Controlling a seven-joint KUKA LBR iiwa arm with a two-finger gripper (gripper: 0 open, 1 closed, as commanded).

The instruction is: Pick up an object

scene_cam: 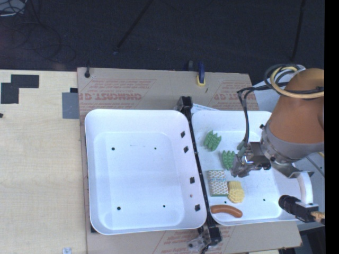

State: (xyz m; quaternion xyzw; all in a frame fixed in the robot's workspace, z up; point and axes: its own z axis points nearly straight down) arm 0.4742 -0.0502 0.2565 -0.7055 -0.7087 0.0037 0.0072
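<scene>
In the right bin [267, 134], the hand [239, 166] hangs beside a knobbly green piece [228, 158], above ridged yellow corn [235, 191] and a smooth sausage [226, 211]; its opening cannot be made out.

left bin [100, 142]: plain white, small dark dots
right bin [265, 197]: white
two knobbly pieces [212, 140] — green
corn cob [235, 191]: yellow
sausage [226, 211]: orange-brown
flat packet [217, 182]: pale, fine green-and-red print
arm band [296, 110] — orange
bench board [159, 91]: tan, red lettering
</scene>
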